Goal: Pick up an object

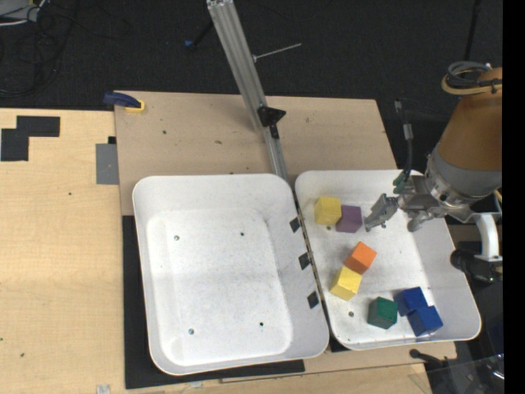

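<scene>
End effector (pixel 397 213) over right bin (pixel 459 318), fingers spread wide, holding nothing. Purple block (pixel 350 217) just left of it, w/ yellow block (pixel 327 210) touching.

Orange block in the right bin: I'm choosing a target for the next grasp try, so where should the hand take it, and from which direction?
Come straight down on the orange block and close on its two free side faces. It sits apart from the yellow block below it, turned at an angle, so align the hand to its faces.
</scene>
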Robot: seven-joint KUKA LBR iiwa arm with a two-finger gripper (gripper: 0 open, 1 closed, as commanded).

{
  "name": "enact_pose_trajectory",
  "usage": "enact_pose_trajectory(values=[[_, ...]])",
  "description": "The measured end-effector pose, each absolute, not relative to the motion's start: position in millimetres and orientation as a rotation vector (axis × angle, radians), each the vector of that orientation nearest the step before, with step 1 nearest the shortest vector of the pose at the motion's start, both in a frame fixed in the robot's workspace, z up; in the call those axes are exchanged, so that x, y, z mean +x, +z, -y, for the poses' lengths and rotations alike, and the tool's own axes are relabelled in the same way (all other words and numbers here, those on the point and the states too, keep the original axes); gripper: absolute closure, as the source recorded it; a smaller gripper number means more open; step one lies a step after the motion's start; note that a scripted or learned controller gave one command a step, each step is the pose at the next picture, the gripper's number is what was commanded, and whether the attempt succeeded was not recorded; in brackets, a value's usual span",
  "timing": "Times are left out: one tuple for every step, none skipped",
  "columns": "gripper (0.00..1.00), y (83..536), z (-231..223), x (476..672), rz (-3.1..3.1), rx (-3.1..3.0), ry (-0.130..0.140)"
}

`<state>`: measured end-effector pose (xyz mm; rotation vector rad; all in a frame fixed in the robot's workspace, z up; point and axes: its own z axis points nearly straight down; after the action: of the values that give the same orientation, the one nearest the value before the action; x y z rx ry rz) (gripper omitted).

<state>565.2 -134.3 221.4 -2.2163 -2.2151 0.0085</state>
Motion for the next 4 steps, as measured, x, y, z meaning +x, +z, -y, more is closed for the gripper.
enact_pose_trajectory(values=[[0.0,177,131,563.4,2.215,-2.217,0.007],[0.0,113,134,559.3,2.214,-2.217,0.008],[1.0,127,137,560.0,2.206,-2.23,0.004],[1.0,189,139,562.0,2.221,-2.225,-0.003]])
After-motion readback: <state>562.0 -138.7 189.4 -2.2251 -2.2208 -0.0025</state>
